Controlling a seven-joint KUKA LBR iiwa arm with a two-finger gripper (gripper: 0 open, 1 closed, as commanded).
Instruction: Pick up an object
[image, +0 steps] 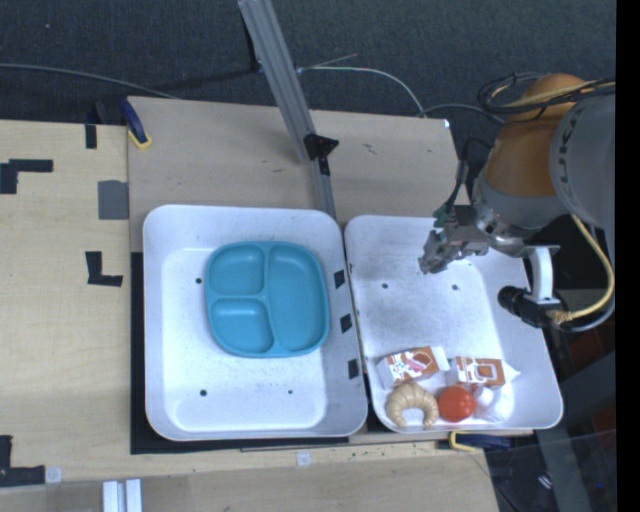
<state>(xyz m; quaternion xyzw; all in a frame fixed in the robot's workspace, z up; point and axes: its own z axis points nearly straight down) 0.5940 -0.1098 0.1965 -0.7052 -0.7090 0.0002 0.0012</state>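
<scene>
Overhead, the grey arm with its orange band (535, 140) reaches in from three o'clock, and its two-finger gripper (437, 258) hangs over the upper part of the right shallow white bin (420, 310), near that bin's twelve o'clock edge. Whether it is open or closed I cannot tell, since the tip is a small dark blur against the white floor, and nothing can be seen held in it. The objects to pick lie together in the same bin's lower corner, at about six o'clock from the gripper and well apart from it: a tan croissant-shaped pastry (412, 404), a round red tomato-like ball (456, 403) just beside it at three o'clock, a white-and-orange printed packet (413, 364) at the pastry's twelve o'clock, and a second orange-and-white packet (484, 373) at the ball's one o'clock. A bare stretch of bin floor lies between the gripper and this cluster. At nine o'clock from the gripper, the left shallow white bin (170, 400) holds a teal plastic plate with three compartments (267, 298).
</scene>
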